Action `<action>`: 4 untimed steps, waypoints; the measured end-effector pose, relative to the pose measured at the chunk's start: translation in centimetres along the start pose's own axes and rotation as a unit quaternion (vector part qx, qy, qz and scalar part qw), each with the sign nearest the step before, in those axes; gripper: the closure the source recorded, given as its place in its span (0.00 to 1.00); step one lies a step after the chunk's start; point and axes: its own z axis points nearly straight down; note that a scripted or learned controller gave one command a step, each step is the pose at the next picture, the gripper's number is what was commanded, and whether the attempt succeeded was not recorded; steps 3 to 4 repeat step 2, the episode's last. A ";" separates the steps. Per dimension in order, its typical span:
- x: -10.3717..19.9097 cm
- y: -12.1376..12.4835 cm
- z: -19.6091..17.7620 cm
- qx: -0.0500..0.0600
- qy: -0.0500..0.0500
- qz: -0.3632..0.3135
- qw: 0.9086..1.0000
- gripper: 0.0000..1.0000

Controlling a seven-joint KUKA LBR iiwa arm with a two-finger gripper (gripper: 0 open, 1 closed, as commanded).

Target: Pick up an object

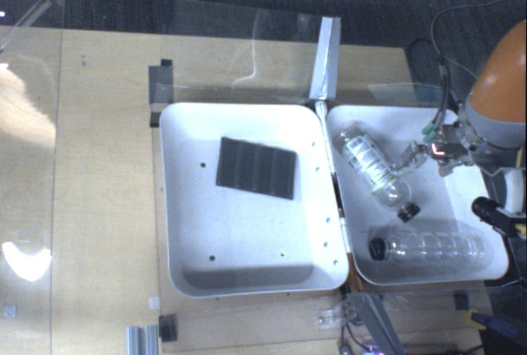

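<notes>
Clear bottle point(375, 167) lies unlifted in right bin point(494, 263); gripper point(418, 151) beside it, clench can't tell, pick not done.

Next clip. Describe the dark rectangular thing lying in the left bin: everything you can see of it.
The dark pad is a flat, charcoal-grey rectangle with faint ribs or grooves running across its short side; its material looks like rubber or foam, though that is uncertain. It lies flat on the floor of the left bin, in the upper middle part, turned slightly clockwise from the bin's edges. It touches only the bin floor and stands apart from the walls.
</notes>
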 end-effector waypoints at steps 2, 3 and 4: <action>2.1 2.4 10.5 -0.003 0.000 -0.074 0.997 1.00; 2.1 2.4 10.5 -0.003 0.000 -0.074 0.997 1.00; 2.1 2.4 10.5 -0.003 0.000 -0.074 0.997 1.00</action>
